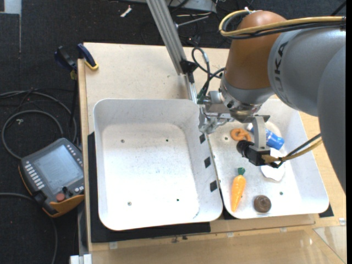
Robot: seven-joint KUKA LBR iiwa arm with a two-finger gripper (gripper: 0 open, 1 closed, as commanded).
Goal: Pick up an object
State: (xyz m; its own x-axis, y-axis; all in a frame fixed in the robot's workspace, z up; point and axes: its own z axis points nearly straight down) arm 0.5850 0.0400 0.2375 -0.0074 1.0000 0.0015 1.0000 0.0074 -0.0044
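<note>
I see gripper (228, 120) over right bin (305, 188) | fingers' state: I cannot tell | toy carrot (237, 188) at 6 o'clock

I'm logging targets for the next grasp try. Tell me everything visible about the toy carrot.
The toy carrot is orange with a small green top, smooth like plastic. It lies flat on the floor of the right bin, near that bin's front left, green end pointing away from the camera, slightly tilted. Nothing touches it; a brown round piece sits just to its right.
</note>
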